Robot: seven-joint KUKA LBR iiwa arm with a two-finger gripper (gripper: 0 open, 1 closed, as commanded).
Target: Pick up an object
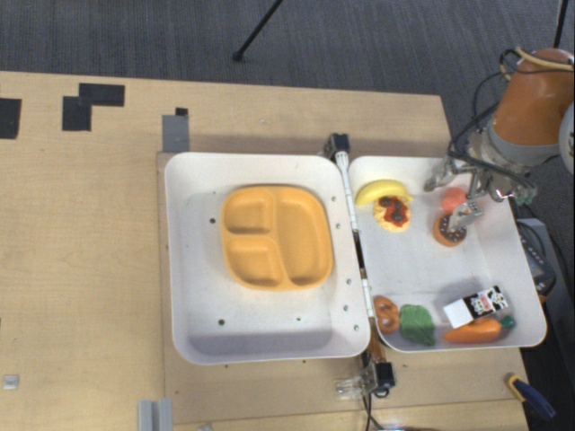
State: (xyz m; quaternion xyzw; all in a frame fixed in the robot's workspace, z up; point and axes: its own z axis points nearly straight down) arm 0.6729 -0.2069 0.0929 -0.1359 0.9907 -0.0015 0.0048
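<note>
Nothing is lifted yet, as far as I can judge: every object lies on the floor of one of the two bins, so the pick itself is what remains. The gripper [460, 212] hangs low over the far right part of the right bin [503, 268], directly above a small round brown-and-orange piece [448, 231] with something pinkish-red [454, 197] just behind it. Whether the hand is spread or pressed together I cannot tell from here; the metal parts blur into the piece below, and nothing is plainly caught between them.

The arm comes in over the bin's far right corner, its orange band [530, 97] above the wrist, the wrist pointing nearly straight down.

Elsewhere in that bin, a banana [379, 189] and a small pizza-like disc [393, 212] sit near the far left corner. Along the near edge lie a pretzel [385, 312], a green piece [416, 323], a carrot [473, 331] and a small carton [476, 306]. The left bin [193, 241] holds a yellow divided plate [274, 237].
</note>
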